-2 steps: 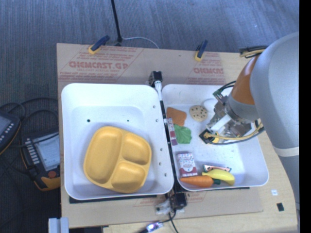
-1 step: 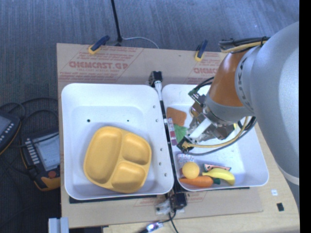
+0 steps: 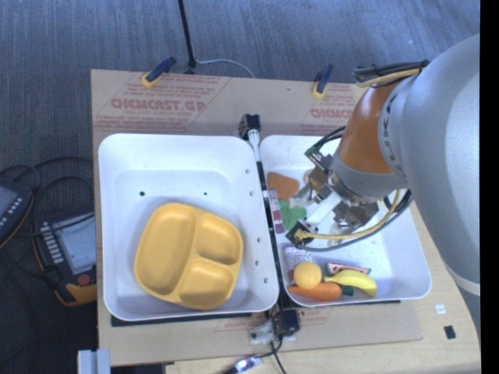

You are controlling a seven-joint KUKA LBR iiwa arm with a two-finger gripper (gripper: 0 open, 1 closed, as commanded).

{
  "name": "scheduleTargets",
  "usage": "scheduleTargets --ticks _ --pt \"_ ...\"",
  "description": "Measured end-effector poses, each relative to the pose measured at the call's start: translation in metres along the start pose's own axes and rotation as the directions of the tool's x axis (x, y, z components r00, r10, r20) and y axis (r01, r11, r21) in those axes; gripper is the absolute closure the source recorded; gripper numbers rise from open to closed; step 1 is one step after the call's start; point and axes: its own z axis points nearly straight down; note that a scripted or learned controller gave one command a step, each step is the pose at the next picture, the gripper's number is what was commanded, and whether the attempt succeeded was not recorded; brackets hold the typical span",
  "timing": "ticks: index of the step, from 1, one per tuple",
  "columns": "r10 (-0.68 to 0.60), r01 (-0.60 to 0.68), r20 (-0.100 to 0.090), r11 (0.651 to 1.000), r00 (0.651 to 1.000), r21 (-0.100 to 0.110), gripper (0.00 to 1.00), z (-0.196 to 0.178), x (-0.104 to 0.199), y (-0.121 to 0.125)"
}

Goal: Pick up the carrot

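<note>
Grey carpet surrounds the worktop (image 3: 156,104), which we see carrying 2 white bins side by side. Our left bin (image 3: 117,162) holds a yellow divided plate (image 3: 189,253). At the right bin's (image 3: 413,263) near edge the carrot (image 3: 318,292) lies just beside a lemon (image 3: 307,274) and a banana (image 3: 355,280). Our arm (image 3: 374,131) hangs over that bin, with the end effector (image 3: 316,213) above the carrot and apart from it; we cannot tell how wide it stands.
</note>
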Motion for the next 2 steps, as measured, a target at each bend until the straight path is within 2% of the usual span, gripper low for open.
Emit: scheduleTargets --ticks 1,2 --pt "-0.385 0.385 0.002 0.923 0.923 -0.006 0.0 -0.0011 0.0425 0.0659" --pt "0.131 -0.131 0.001 0.991 0.991 -0.002 0.0 -0.0004 0.0334 0.0577"
